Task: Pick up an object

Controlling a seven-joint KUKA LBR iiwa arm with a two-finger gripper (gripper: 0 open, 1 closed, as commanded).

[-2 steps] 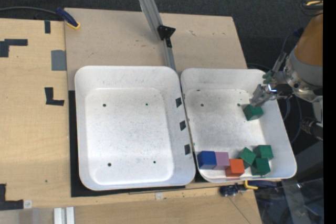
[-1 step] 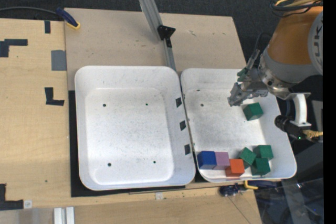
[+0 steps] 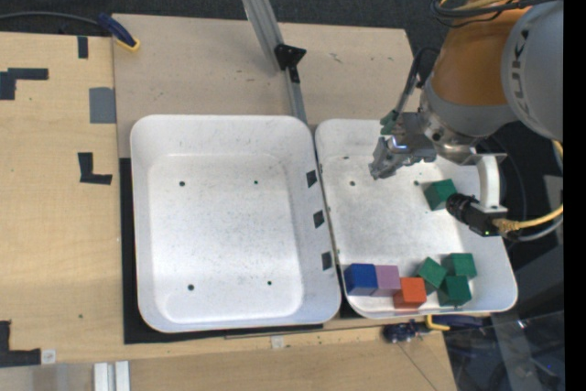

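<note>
Lone green block point(image 3: 439, 194) sits on the floor of the right bin point(image 3: 366, 215), toward its right wall, well apart from the cluster at the near edge: blue block point(image 3: 361, 277), lilac block point(image 3: 387, 277), orange block point(image 3: 411, 290), and three more green blocks point(image 3: 448, 277). All look small, rigid, light, probably foam or painted wood; flat faces should grip well, no fragility expected. Lone green one judged the easiest take, with clear space on opposite faces; the clustered ones touch and would crowd the fingers. Hand point(image 3: 385, 162) hangs low over the bin's far middle, to the left of that block in the camera view, nothing between its fingers; width of opening cannot tell. Arm point(image 3: 476, 69) reaches in from the right, wrist pitched down. Left bin point(image 3: 146, 142) alongside on the tabletop point(image 3: 55, 224).
</note>
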